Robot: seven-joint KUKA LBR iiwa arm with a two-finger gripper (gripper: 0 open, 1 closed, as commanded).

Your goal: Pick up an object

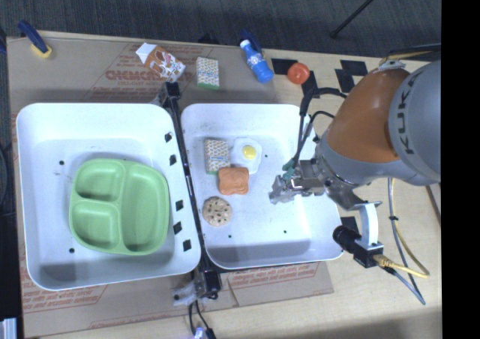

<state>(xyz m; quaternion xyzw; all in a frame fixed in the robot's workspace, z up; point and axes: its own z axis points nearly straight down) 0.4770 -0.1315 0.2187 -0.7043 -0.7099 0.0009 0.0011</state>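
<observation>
On the far left of the tabletop lies a blue-and-yellow clamp, by the back corner. The left bin holds a green divided plate, lying flat toward the bin's front half. Behind the two bins, on the cardboard, sit a small snack packet, a green-and-white square packet, a blue bottle lying on its side, and an orange round object.

The right bin carries the candidates for picking, all grouped in its left half: a checked cracker-like square, a toy fried egg just beside it, an orange-brown block touching or nearly touching the egg's front edge, and a chocolate-chip cookie near the divider between the bins.

The gripper hangs low over the bin's right half, apart from the block, with bare bin floor between them. Whether the jaws are apart or together I cannot tell; the hardware there is too blurred. Nothing shows between them.

By my judgement the task is at an early stage: no object is lifted, all four toys rest on the bin floor, and the approach, closing and lift are all left to do. The block looks the nearest target.
</observation>
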